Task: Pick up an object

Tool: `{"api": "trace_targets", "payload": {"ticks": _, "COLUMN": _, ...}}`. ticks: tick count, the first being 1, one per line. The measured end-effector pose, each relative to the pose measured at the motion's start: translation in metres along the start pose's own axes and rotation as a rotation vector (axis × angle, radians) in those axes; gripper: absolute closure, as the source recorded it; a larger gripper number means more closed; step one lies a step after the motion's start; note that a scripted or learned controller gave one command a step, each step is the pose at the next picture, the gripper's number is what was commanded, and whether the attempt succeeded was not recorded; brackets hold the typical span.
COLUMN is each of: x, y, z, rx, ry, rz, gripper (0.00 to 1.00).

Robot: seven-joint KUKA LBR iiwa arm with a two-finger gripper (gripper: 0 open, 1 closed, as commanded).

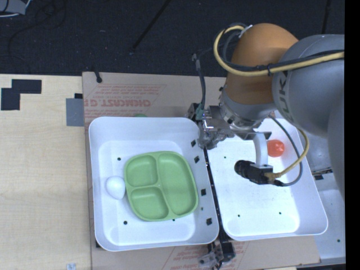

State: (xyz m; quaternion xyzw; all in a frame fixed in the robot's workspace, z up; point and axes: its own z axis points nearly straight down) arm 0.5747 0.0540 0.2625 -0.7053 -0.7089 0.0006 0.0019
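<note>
pale wood bench (39, 179), two white bins on cardboard (129, 97). gripper (209, 133) hovers over the bins' shared rim, far side; cannot tell how open it is, or any hold. candidate: small orange object (276, 147), right bin (281, 221), far side, partly behind the arm (315, 77). likely light, smooth, may roll; grasp across its middle.

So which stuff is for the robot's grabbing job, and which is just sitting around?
For the job:
gripper, over the edge between the bins
green divided plate
white egg, beside the plate
small orange thing, partly hidden

Just lying about:
white bin holding the plate
second white bin
cardboard sheet
bench
</note>
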Motion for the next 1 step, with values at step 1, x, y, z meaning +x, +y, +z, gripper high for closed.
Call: {"api": "trace_targets", "payload": {"ticks": 1, "x": 0.0504, "y": -0.0001, "z": 0.0218, "rx": 0.003, "ry": -0.001, "rz": 0.001, "gripper": 1.0}}
